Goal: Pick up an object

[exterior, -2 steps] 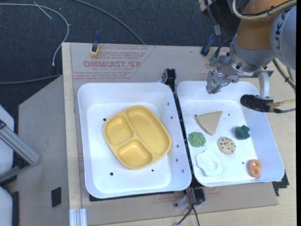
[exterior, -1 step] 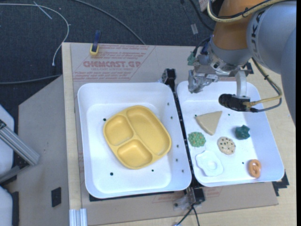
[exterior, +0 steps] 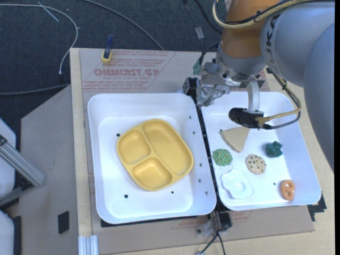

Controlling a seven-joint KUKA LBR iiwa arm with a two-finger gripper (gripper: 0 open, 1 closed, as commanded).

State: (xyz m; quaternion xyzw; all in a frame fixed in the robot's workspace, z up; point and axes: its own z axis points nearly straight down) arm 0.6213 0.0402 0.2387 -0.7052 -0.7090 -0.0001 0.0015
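My gripper (exterior: 205, 93) hangs over the far end of the wall between the two bins, beneath the orange band (exterior: 249, 15) of the arm. It holds nothing that I can see. The right bin (exterior: 303, 158) contains several toy foods: a tan wedge (exterior: 235, 138), a round green piece (exterior: 222, 156), a cookie (exterior: 255, 164), a dark green broccoli (exterior: 274, 149), a fried egg (exterior: 236, 185) and an orange pretzel (exterior: 287, 189). All of them lie nearer the front than the gripper. A yellow divided plate (exterior: 154, 154) lies in the left bin (exterior: 106, 121).
A black part on a yellow-and-black cable (exterior: 245, 116) hangs from the arm over the back of the right bin, just above the tan wedge. A blue and yellow clip (exterior: 108, 50) sits on the cardboard behind the left bin.
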